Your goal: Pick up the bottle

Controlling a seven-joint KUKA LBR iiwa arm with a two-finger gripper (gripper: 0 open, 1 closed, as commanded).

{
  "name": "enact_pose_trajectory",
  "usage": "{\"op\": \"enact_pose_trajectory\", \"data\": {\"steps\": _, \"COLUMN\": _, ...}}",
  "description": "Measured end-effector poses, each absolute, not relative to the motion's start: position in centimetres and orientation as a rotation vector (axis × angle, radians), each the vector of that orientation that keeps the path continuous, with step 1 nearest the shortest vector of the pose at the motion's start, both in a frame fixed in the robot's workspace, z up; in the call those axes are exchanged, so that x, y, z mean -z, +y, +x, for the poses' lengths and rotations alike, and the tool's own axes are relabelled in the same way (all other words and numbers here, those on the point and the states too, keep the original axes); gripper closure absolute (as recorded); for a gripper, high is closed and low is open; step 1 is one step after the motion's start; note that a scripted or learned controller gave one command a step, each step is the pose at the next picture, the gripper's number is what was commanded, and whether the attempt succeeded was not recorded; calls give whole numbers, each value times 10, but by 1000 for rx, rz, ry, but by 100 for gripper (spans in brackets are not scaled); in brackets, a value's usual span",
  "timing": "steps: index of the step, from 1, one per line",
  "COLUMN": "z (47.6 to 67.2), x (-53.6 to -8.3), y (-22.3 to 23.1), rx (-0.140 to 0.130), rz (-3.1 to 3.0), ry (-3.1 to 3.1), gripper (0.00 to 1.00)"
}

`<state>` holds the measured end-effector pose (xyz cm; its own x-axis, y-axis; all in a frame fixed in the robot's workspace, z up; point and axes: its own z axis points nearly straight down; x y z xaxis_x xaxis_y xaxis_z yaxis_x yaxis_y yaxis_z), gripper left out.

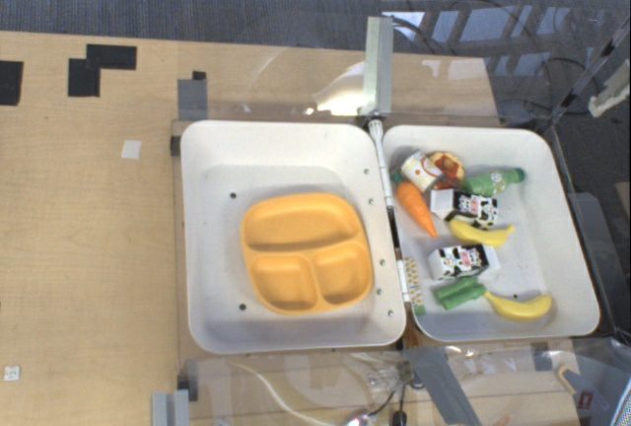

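**A:** Where was the bottle (493,181)?

**B:** In the right bin (554,217), lying on its side close to the far edge, somewhat toward the far right corner. It was green, with its length running roughly along that edge.

**A:** What lay around it?

**B:** A cow-patterned carton (474,207) sat just beside it on the near side. A banana (483,234) lay against the near side of that carton. A round can (434,168) lay tipped over toward the far left corner, and an orange carrot (416,207) lay along the left edge.

**A:** And nearer the front of that bin?

**B:** A second cow-patterned carton (459,261) lay about the middle. A green vegetable (459,293) lay just beyond it toward the near edge, and a second banana (521,305) lay toward the near right corner.

**A:** What about the left bin (212,163)?

**B:** It carried an orange divided tray (306,251), lying flat about its middle, apart from all four edges.

**A:** Was the gripper spread or pressed together?

**B:** I could not tell. Nothing was touching the bottle.
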<state>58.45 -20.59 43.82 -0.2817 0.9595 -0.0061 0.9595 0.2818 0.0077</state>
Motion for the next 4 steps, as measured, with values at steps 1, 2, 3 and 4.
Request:
{"op": "enact_pose_trajectory", "data": {"steps": 1, "z": 550, "x": -406, "y": -206, "rx": -2, "rz": 1469, "ry": 2769, "gripper": 0}}
{"op": "enact_pose_trajectory", "data": {"steps": 2, "z": 488, "x": -438, "y": -206, "rx": 0, "rz": 1091, "ry": 2934, "gripper": 0}}
{"op": "enact_pose_trajectory", "data": {"steps": 3, "z": 488, "x": -437, "y": -206, "rx": 2, "rz": 648, "ry": 3063, "gripper": 0}}
{"op": "enact_pose_trajectory", "data": {"steps": 4, "z": 488, "x": -437, "y": -206, "rx": 2, "rz": 731, "ry": 3044, "gripper": 0}}
